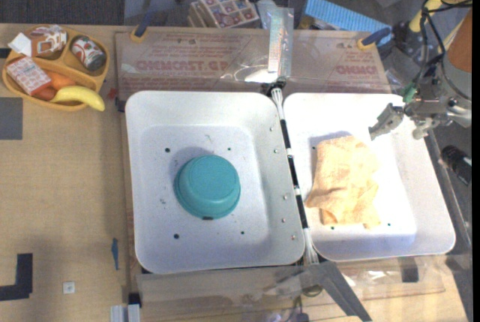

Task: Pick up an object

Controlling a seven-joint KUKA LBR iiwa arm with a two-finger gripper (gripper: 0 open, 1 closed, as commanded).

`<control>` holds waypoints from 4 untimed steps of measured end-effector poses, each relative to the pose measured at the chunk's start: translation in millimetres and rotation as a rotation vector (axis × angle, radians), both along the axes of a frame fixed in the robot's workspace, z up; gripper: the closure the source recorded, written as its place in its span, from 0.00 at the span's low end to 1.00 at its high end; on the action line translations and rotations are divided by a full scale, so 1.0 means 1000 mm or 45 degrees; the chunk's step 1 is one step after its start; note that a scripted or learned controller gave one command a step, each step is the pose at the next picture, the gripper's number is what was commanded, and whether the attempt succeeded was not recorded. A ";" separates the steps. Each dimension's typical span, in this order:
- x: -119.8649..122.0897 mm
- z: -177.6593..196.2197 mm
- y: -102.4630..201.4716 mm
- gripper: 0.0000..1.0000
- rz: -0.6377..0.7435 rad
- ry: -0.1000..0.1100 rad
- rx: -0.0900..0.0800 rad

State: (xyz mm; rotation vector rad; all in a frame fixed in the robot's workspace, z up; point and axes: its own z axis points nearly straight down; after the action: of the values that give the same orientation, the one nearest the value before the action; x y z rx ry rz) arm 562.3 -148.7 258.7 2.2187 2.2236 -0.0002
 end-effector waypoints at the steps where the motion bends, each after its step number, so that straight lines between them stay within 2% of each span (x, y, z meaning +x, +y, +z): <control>1: 0.041 -0.145 -0.012 0.00 0.055 0.001 0.000; 2: 0.035 -0.167 -0.022 0.00 0.224 -0.015 0.000; 3: -0.027 -0.115 -0.076 0.00 0.172 0.000 0.001; 4: 0.022 -0.170 -0.051 0.00 0.496 -0.010 -0.004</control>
State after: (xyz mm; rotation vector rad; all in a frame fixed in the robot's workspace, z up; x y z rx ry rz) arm 584.2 -200.1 88.9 1.7417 2.6047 0.0045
